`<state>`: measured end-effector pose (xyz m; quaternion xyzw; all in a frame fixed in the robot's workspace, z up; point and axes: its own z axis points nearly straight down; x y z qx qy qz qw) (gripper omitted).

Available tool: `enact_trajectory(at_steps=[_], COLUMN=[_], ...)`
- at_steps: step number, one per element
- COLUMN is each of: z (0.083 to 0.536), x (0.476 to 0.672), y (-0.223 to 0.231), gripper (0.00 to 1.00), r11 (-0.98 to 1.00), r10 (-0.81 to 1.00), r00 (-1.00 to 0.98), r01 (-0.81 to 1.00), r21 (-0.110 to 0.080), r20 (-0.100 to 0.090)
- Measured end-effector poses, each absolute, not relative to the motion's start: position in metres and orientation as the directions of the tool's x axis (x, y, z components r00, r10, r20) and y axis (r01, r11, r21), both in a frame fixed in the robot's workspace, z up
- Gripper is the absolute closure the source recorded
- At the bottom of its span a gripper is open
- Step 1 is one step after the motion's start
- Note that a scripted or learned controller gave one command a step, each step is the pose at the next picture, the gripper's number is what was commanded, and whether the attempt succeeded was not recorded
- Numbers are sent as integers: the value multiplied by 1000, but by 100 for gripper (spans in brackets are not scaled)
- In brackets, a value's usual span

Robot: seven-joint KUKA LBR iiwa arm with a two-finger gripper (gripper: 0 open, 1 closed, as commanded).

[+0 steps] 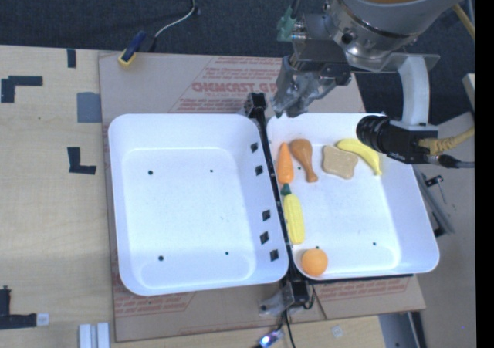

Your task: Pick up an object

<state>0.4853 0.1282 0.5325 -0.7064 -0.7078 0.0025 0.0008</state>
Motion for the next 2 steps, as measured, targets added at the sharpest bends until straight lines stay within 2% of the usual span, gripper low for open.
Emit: enact_trajectory(at_steps=[1,2], z=[532,509], x=[485,484], y=[188,237], gripper=[100,100], r11=[7,6], r10=[1000,1000], r00=[-7,-6], r01=[1000,1000], r21=[-5,-8], r20=[-1,-4])
